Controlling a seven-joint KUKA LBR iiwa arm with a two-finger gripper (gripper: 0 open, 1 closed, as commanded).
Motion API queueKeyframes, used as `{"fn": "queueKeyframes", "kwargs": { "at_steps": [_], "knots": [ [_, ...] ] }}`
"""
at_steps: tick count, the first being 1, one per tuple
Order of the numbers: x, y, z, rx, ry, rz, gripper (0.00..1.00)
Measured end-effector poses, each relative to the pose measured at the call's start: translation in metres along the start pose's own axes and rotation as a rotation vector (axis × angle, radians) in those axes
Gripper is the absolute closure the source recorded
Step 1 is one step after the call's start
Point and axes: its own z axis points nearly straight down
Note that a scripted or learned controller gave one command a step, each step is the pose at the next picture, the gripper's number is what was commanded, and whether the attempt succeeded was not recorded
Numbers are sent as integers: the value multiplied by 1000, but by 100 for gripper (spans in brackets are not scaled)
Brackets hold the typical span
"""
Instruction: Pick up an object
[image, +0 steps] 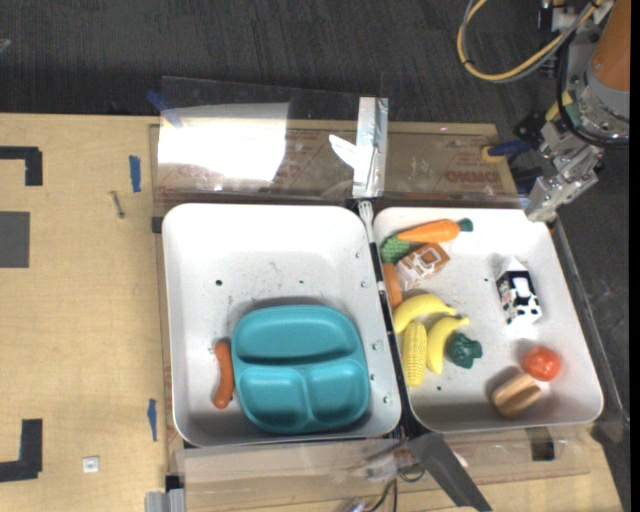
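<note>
Camera view has the gripper (558, 190) at two o'clock, above the right bin's (578, 300) far corner, holding nothing; its opening I cannot tell. Approach step, I judge: next descend toward the toy carrot (432, 231) at one o'clock.

Left bin (190, 300): white plastic, smooth, faint sheen, some dark scuffs just above the tray. Teal tray (298, 368) in it: moulded plastic, smooth, satin. Sausage (223, 375) just left of the tray: glossy orange plastic. Right of the tray, in the other bin: bananas (428, 318), corn (413, 353), tomato (542, 363), all shiny toy plastic. Above the tray: clear glossy sheet (250, 150), strong glare. Bench (70, 330) left of the tray: matt board, wood-like.
</note>
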Motion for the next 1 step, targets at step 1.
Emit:
{"fn": "queueKeyframes", "kwargs": {
  "at_steps": [1],
  "knots": [
    [5,1,37,-2,-2,-37,100]
  ]
}}
